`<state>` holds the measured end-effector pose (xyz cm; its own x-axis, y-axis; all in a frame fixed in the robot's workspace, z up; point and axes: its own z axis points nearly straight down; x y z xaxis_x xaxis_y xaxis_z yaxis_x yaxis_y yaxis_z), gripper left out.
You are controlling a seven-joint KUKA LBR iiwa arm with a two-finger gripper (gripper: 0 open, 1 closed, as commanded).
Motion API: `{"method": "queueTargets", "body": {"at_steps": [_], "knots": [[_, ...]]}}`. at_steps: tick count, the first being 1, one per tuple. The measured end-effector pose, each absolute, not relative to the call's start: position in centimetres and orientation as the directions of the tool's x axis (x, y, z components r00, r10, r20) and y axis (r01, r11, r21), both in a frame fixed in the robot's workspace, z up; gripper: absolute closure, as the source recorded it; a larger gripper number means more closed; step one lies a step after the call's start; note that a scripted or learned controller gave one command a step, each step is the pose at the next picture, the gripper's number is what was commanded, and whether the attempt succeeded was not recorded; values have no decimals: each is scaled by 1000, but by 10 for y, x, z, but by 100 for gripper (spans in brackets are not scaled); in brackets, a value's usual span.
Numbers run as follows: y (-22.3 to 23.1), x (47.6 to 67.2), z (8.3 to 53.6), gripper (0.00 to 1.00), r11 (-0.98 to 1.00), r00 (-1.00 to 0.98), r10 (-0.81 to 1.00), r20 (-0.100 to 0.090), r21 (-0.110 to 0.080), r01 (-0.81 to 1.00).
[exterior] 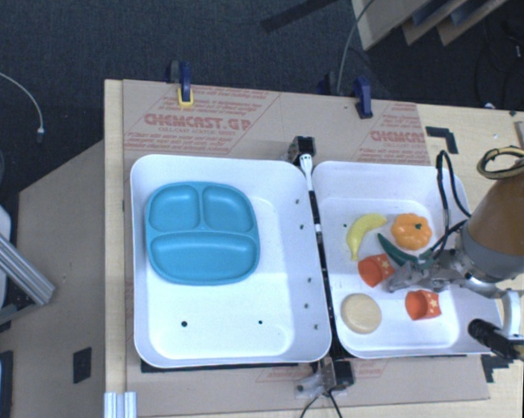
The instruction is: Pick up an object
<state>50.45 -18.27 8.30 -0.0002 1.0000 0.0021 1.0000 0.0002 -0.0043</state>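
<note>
The right bin [329, 250] holds a yellow banana [363, 231], an orange round fruit [411, 230], a dark green piece [389, 246], two red pieces [375, 269] [423, 304] and a beige round disc [361, 312]. My gripper [405, 278] reaches in from the right and sits low in this bin, between the two red pieces and just below the orange fruit. Its grey tip lies close beside the left red piece, and I cannot tell whether it touches it.
The left bin [275, 317] carries a blue divided plate [202, 232] in its upper left part. The arm's grey body and orange band [504, 223] cover the right bin's right edge. Black cables [445, 190] hang over that bin's far right corner.
</note>
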Motion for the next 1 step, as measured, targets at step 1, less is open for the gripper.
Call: {"method": "queueTargets", "body": {"at_steps": [1], "knots": [[-183,505,95,100,-1,1,1000,0,0,1000]]}}
